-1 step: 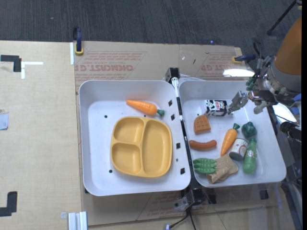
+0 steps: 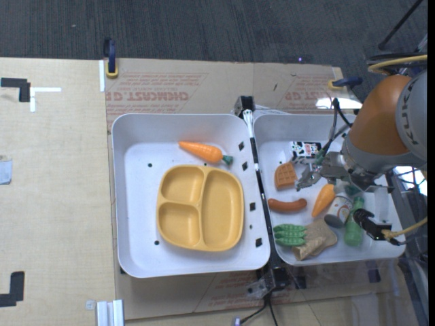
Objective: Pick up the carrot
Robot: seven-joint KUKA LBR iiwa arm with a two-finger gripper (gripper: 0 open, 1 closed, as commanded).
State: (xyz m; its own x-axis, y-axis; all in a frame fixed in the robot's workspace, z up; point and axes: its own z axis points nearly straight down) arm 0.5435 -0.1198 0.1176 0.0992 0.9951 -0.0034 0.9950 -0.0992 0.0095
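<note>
Clutter crowds the gripper [image 2: 309,175] in the right bin [image 2: 272,124], fingers apparently spread, holding nothing. One carrot [image 2: 202,151] lies in the left bin [image 2: 129,195] above the yellow tray [image 2: 200,206]; another orange carrot-like piece [image 2: 323,199] lies near the sausage [image 2: 287,204], risking a wrong grab.

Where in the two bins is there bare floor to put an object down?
Left bin: bare floor left of the yellow plate, and in front of it. Right bin: a bare patch at the back, above the waffle. It is crowded around the sausage, pea pod and arm.
</note>
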